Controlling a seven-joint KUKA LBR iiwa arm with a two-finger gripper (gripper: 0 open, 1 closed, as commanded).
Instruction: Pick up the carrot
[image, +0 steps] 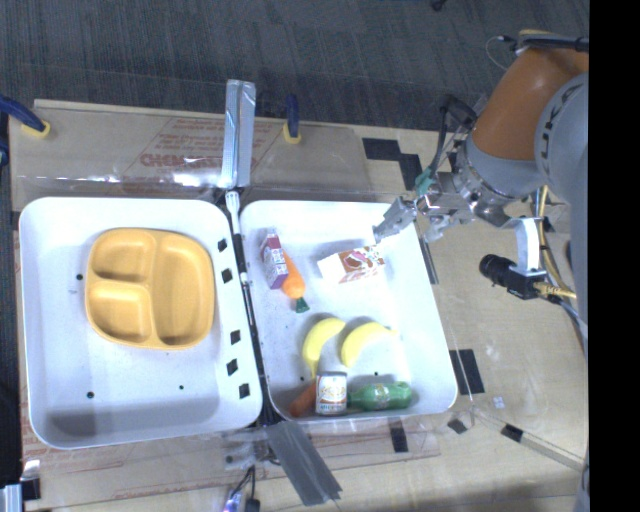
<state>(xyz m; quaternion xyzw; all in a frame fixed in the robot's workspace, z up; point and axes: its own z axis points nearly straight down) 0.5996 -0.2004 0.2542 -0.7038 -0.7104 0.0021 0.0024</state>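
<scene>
The left bin (40, 330) carries a yellow divided plate (150, 287), lying toward its far edge and well clear of the near corners.

In the right bin (440, 345), close to the left wall and toward the far edge, a small purple-and-white carton (273, 255) lies flat. The carrot (293, 285) touches the carton's near end and points toward the bin's middle, its green tip nearest the centre. A white-and-brown packet (351, 265) lies toward the far right corner. Nearer the front edge, two yellow banana-like pieces (343, 340) sit side by side. Along the near edge stand a small jar with a label (331, 392) and, just beside it on the right, a green vegetable (381, 395); an orange item (303, 402) lies by the jar's left, at the near left corner.

The gripper (392, 224) hangs over the far right corner of the right bin, just beside the packet and well apart from the carrot. Whether it is clenched or released cannot be told; nothing is seen in its grasp.
</scene>
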